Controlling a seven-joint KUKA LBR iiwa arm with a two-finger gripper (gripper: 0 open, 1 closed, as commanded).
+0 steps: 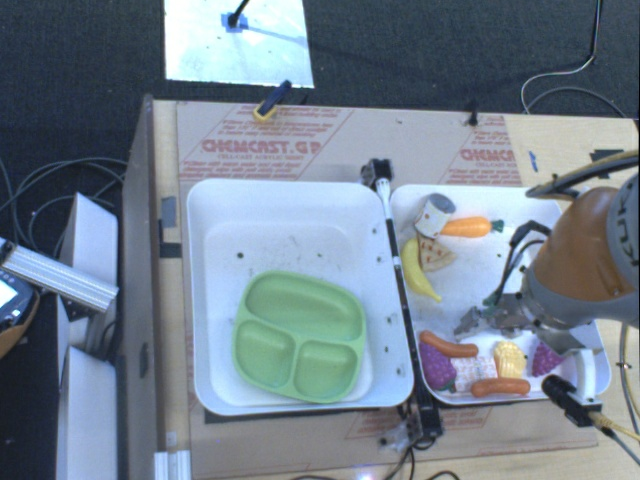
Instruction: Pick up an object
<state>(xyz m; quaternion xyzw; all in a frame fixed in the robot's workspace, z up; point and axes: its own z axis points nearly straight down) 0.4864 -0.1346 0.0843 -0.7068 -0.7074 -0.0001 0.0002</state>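
At the right side of the frame, the arm (590,258) hangs over the right bin (455,200), with its orange band big and close to the camera. The gripper (497,315) sits under it, low in the bin, near the middle. I cannot tell how the jaws stand, because the arm covers too much of them. I see no toy between them.

All the toys lie in the right bin. A banana (417,273) lies along the bin's left wall. Just right of it is a pizza slice (436,255), and above that a small cup (434,213) on its side. A carrot (467,228) lies next to the cup, near the top of the bin. Along the bottom of the bin there is a sausage (450,347), purple grapes (437,366), a corn cob (510,358) and another sausage (500,388). A purple piece (547,358) peeks out at the lower right.

The left bin (290,208) holds just a green plate (298,336) with three parts, in the lower middle of the frame.

I think the job is not done yet. Every toy rests on the bin floor, and none is lifted. The gripper is down among the toys at the bottom of the bin, closest to the corn cob and the sausage. So it looks like the arm is at the reaching part. What is left is to close on one toy and lift it up out of the pile.
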